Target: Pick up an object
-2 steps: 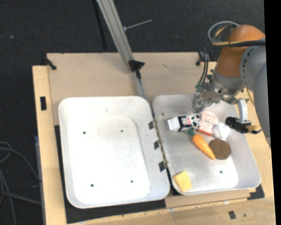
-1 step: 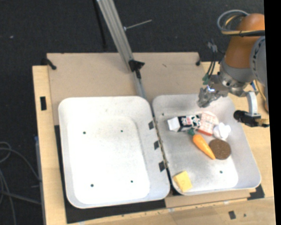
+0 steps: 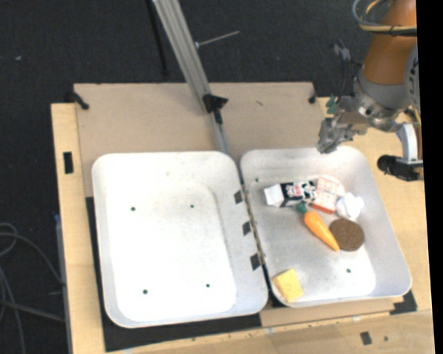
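Where gripper [image 3: 328, 142] hovers: tube [image 3: 290, 192], carrot [image 3: 322, 230].

Tan bench [image 3: 166, 116] on dark carpet [image 3: 23, 57], cables [image 3: 11, 257] left.

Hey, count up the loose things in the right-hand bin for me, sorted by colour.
Orange: 1, the carrot
Brown: 1, the round disc
Yellow: 1, the sponge block
White with black print: 1, the tube
White and red: 1, the packet
White: 1, the small cap-like piece
Total: 6

Carrot [image 3: 322, 231] beside disc [image 3: 348, 234], tube [image 3: 289, 193] behind (perhaps touching), all in right bin [image 3: 382, 275].
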Controlling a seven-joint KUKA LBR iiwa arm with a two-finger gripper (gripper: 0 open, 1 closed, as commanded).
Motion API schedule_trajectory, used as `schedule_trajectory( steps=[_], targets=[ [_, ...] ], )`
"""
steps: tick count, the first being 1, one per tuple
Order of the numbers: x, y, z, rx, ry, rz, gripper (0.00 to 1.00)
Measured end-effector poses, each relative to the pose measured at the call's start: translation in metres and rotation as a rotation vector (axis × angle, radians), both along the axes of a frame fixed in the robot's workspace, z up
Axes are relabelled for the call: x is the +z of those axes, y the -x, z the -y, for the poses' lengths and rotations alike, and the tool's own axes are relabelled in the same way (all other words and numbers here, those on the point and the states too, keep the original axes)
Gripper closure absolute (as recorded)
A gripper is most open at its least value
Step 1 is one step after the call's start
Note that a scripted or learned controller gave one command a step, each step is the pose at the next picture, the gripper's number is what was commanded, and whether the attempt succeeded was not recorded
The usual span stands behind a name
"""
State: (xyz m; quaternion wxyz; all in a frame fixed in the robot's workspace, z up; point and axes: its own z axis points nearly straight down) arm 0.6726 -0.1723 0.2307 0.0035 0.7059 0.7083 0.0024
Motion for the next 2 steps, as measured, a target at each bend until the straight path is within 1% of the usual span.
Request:
schedule_trajectory(
  steps=[1,2],
  targets=[
    [0.035,-0.001,0.001,0.001,0.000,-0.002,1.00],
    [0.033,0.031,-0.038,0.002,-0.001,-0.008,1.00]
  ],
)
